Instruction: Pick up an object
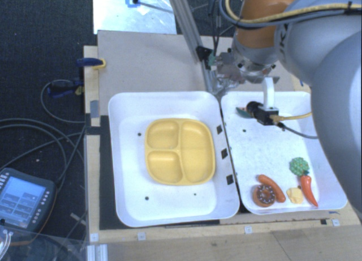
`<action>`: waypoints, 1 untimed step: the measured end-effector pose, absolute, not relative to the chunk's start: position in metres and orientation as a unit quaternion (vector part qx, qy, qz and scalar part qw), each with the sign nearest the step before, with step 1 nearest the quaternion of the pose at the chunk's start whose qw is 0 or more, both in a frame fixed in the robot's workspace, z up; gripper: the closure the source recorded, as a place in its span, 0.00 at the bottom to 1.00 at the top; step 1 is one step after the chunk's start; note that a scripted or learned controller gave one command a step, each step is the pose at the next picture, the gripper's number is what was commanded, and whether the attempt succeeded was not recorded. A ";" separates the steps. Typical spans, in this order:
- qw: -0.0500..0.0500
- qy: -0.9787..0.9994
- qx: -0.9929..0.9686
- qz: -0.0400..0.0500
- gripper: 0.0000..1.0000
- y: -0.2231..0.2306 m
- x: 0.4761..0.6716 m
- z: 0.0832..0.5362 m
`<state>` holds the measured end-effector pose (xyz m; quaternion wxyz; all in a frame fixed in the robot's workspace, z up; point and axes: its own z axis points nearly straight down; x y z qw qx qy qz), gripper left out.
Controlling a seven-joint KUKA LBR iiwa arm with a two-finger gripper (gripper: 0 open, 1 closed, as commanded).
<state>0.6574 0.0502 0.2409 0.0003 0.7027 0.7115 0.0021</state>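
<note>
The right bin [254, 152] holds several toy foods near its front right corner: a red sausage [271, 187], a brown donut [263, 196], a small yellow piece [294, 195], an orange carrot [308, 189] and a green broccoli [299, 166]. At the bin's back, a small green item [242, 110] lies partly hidden beside the robot's gear. My gripper [219, 87] hangs over the back left corner of the right bin, close to the wall between the bins. It is far from the toy foods, and I see nothing in it.
A yellow divided plate [180, 151] lies in the middle of the left bin [130, 197]. The arm's large grey body covers the right bin's back right part. A slanted metal pole [186, 22] passes behind the gripper. Clamps and cables lie left of the bench.
</note>
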 end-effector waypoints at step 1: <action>0.000 0.711 0.703 0.001 1.00 0.099 0.650 0.243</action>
